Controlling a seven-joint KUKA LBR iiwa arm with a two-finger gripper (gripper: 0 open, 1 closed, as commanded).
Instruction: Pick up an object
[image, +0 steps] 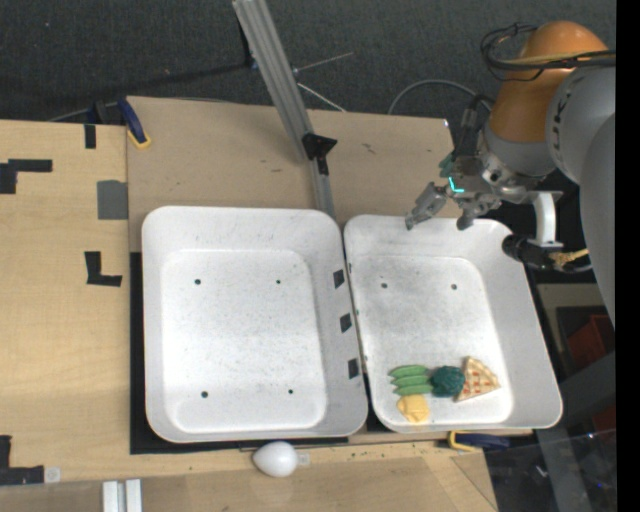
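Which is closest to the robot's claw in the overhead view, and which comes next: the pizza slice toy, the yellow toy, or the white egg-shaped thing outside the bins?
From the gripper, at the right bin's far edge:
1. Pizza slice toy, near front right corner of the right bin.
2. Yellow toy, just left of it and nearer the front edge.
3. White egg-shaped thing, on the bench in front of the left bin.

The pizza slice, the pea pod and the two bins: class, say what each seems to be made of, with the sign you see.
Pizza slice: likely moulded plastic toy food; flat painted orange-and-cream colours.
Pea pod: probably the same, uniform green, smooth.
Right bin and left bin: apparently thin formed white plastic, matte with dark speckles, rounded corners and raised rims.
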